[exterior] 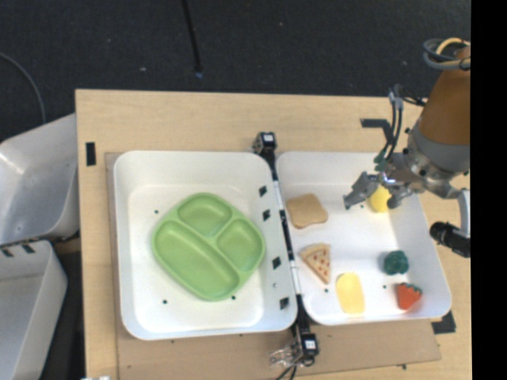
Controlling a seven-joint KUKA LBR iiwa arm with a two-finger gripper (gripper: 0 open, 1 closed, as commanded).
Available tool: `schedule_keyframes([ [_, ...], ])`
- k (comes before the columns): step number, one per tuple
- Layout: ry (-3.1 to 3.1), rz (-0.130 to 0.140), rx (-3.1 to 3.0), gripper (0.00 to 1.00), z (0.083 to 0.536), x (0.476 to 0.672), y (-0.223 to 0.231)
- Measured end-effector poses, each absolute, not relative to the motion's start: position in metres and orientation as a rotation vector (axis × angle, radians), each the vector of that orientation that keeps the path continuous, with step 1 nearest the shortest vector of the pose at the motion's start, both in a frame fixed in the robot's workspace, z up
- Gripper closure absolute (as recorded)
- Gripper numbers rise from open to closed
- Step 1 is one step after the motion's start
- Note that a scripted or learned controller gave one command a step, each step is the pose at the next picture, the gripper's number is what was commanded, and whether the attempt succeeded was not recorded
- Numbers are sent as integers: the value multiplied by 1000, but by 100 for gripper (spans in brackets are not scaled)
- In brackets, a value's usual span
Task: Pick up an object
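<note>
Camera view: pincer (379, 190) low in right bin (348, 311), far right, over small yellow object (379, 200); grip state cannot tell. Step judged: grasp attempt. Next: confirm hold, lift straight up.

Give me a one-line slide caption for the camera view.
Gripper hovers at a yellow toy in the right bin; green divided plate sits in the left bin.
</note>
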State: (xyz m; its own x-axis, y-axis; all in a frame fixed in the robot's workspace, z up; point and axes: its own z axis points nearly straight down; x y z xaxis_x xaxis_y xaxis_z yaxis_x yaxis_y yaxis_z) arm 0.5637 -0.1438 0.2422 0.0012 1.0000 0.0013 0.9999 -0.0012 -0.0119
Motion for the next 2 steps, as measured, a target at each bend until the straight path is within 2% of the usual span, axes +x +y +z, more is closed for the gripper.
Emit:
schedule_keyframes([
  [1,-2225,0,-2220,0,249,566,-144],
  [2,-2220,5,-2221,0,188,566,-152],
])
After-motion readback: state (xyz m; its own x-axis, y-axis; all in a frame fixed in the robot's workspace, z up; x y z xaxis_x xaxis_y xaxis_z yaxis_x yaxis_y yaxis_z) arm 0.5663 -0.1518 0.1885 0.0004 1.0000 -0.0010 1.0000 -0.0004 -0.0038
